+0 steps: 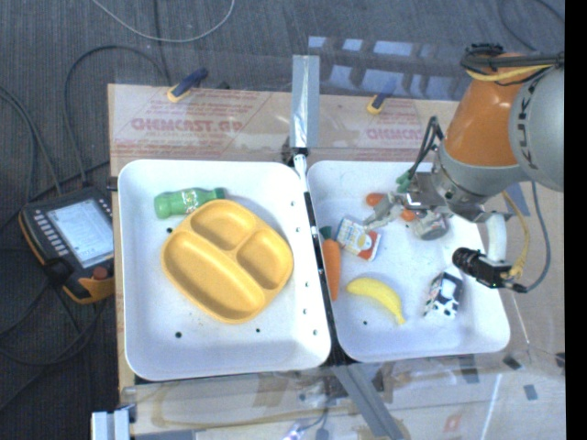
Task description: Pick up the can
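Where the can lies: in the right bin point(477, 337), in its upper half, just under the wrist of the arm point(495, 126) and well apart from the left bin point(147, 337).
Look of the can: a small grey, shiny thing point(429, 226), pale on top. No label or print can be read on it.
Hidden part of the can: its upper edge goes under the wrist, so the full shape is not clear. I cannot tell if it stands or lies on its side.
Gripper: the gripper point(396, 209) is low over the bin, just left of the can. I cannot tell whether it is open or closed, because dark parts and cables mix together there.
Hold: nothing is seen in the grip.
Near the gripper: a small orange piece point(374, 198), too small to name, and a white and red carton point(356, 236) just below and to the left.
Rest of the right bin: a carrot point(331, 266) along the left wall, a banana point(378, 296), and a black and white cow toy point(444, 296).
Left bin: a green bottle point(186, 200) touching a yellow divided plate point(229, 259).
Cut off: the arm leaves the picture at the right edge.
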Robot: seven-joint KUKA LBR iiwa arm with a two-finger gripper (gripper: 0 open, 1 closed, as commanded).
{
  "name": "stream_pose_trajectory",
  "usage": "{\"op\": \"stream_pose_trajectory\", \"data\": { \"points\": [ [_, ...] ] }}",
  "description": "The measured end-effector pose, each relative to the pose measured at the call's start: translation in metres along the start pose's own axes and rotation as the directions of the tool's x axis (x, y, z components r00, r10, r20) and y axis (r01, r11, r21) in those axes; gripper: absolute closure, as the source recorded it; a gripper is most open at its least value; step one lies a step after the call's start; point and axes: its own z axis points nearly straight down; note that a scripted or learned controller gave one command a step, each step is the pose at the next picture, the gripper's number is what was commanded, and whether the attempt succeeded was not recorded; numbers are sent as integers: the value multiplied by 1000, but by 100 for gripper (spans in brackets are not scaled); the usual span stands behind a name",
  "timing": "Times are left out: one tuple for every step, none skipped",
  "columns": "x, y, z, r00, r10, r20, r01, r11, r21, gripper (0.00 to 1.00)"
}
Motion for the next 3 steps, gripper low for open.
{"op": "stream_pose_trajectory", "data": {
  "points": [
    [-111,13,59,995,-97,1,97,995,-1,0],
    [-108,47,99,985,-173,-3,173,985,-8,0],
    [-108,47,90,985,-173,-1,173,985,-8,100]
  ]
}}
